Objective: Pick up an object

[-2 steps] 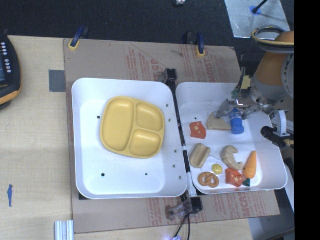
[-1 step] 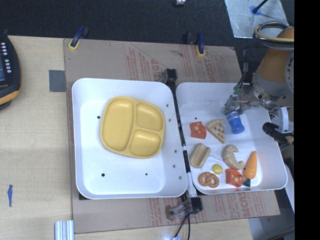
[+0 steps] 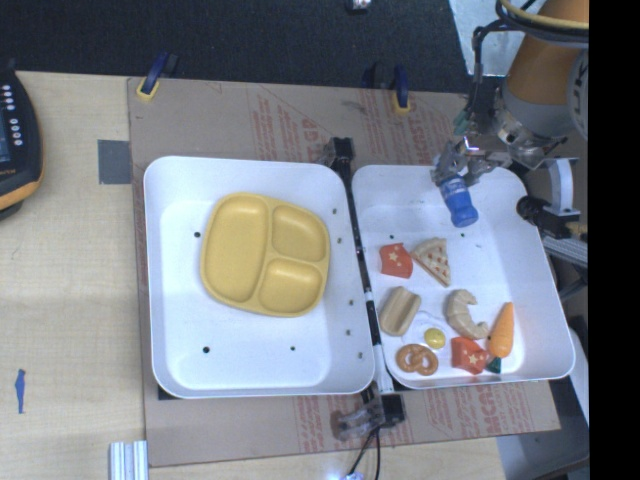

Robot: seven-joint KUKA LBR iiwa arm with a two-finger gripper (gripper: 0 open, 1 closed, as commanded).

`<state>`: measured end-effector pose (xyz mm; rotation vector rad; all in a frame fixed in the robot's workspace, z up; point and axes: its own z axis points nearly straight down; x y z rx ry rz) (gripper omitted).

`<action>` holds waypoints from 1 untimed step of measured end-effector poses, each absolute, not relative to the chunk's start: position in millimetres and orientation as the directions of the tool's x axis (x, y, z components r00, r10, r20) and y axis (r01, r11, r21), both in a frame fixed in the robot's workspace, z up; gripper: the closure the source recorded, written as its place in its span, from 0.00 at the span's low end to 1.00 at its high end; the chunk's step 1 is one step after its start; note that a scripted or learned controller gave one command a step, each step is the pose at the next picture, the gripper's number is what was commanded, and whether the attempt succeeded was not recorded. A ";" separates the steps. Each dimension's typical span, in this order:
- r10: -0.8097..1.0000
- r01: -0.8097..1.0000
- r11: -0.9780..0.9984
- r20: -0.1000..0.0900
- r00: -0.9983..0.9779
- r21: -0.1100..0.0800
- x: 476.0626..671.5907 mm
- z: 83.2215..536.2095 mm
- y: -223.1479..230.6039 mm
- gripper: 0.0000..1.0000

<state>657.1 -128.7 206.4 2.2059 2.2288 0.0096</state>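
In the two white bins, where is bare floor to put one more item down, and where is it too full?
Left bin: free strips around the yellow tray, widest along its near edge. Right bin: bare floor at its far-left corner, beside the gripper with the blue object. Crowded: the near half, from the pretzel to the carrot.

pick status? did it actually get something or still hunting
Looks done: the gripper is raised over the right bin's far end with a blue object hanging between its fingers, so the grasp seems made. In hand: lifting it. Left: whatever follows the lift; the yellow divided plate in the left bin holds nothing, and the other toy foods lie in the right bin.
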 end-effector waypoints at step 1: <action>1.000 1.000 0.010 0.002 -0.010 -0.005 602.7 224.5 -74.1 1.00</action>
